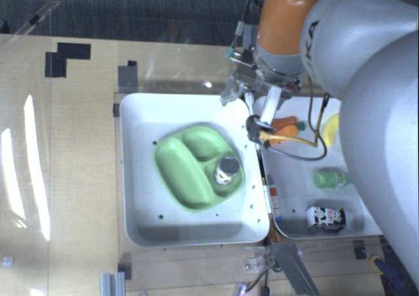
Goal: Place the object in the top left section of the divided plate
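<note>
Carrot (285,128) lies in right bin (294,222), just beside gripper (253,126); arm (340,39) reaches down from far right. Finger spread cannot be told. Divided plate (190,170) sits in left bin (141,222).

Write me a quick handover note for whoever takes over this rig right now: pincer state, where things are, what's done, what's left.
Pincer: at the seam between the two bins, above the carrot; grip state can't be read from this view.
Green plate: in the left bin. A small round metal object sits in its lower right section.
Right bin: holds the carrot, a green bottle, a black-and-white item and something yellow.
Done: nothing in the plate's top left section yet.
Left: pick the object and place it there.
</note>
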Robot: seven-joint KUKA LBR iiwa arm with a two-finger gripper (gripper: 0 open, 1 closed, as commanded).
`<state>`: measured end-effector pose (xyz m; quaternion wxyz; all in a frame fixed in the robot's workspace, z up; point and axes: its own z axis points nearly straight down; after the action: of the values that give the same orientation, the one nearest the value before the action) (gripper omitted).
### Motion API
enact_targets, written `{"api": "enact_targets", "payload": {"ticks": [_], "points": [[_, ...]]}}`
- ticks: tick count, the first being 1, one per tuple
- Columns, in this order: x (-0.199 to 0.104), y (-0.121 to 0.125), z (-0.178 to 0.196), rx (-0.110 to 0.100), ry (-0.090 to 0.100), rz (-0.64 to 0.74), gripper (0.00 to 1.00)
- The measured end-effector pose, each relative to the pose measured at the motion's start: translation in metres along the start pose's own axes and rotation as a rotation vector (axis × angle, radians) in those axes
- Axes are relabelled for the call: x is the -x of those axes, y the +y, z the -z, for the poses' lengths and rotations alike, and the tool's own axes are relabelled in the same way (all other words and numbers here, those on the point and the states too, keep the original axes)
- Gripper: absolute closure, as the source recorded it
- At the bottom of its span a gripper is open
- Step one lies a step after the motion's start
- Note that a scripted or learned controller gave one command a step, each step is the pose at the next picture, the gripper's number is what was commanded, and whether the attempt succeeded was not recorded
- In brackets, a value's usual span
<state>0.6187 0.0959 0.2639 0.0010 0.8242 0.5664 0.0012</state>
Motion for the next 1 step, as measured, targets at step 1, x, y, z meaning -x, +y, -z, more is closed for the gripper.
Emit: {"api": "enact_targets", "payload": {"ticks": [1], "points": [[0.0000, 0.0000, 0.0000, 0.000, 0.000, 0.000, 0.00]]}}
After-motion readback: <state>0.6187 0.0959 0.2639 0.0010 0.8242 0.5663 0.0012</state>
